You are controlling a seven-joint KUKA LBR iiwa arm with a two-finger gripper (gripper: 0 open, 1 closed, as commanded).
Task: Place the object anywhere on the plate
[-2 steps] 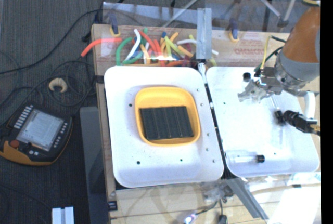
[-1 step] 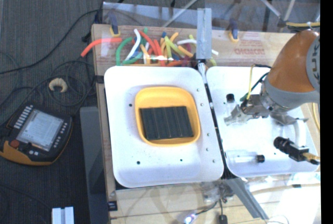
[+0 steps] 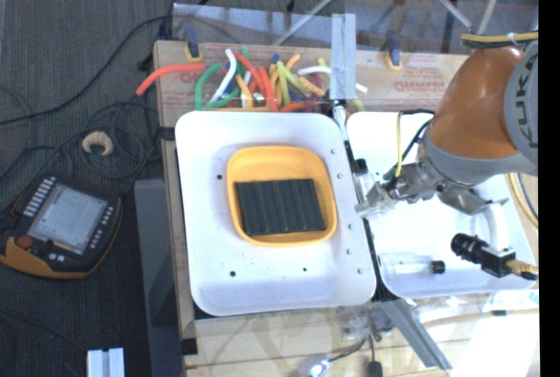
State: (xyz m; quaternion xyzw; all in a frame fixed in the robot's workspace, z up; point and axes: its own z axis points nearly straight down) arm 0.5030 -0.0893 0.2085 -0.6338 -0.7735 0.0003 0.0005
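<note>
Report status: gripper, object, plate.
Gripper low at right bin's left edge, nothing visibly held. Syringe-like object lying in right bin. Yellow plate in left bin, dark ribbed pad on it.

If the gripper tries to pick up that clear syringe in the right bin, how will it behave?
The syringe looks like a thin round clear tube lying flat, so it probably rolls if nudged. It seems light and slick, likely slipping between the fingers.

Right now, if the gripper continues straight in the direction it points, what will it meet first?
The gripper points left, toward the wall between the two bins. It would probably meet the left bin's right rim first, with the yellow plate beyond it. Its height is unclear, so it may pass above.
</note>
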